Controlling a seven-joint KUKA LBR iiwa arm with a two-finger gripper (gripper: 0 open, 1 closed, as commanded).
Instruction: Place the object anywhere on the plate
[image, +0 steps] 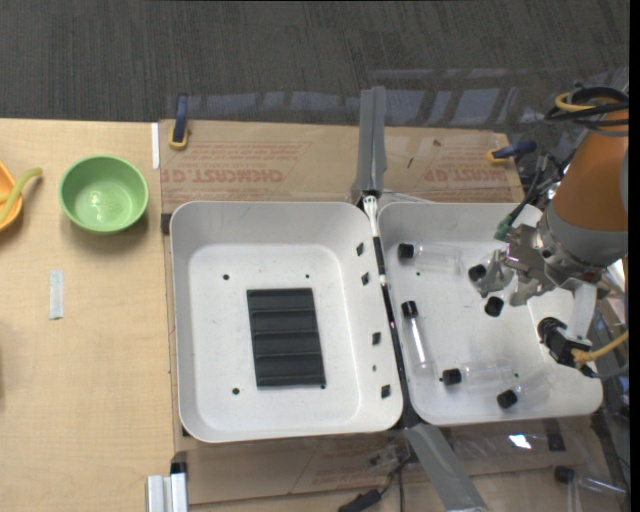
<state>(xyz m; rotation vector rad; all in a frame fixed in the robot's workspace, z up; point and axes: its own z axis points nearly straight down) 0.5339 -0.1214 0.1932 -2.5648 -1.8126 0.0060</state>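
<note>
My gripper (497, 285) hung over right bin (560, 400), near clear black-capped tubes (413, 335); grip state unclear. Black ridged plate (287, 337) lay in left bin (200, 400).

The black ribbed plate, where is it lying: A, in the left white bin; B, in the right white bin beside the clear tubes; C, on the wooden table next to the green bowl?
A: the black ribbed plate lies flat in the middle of the left bin, apart from the clear tubes in the right bin.
</note>
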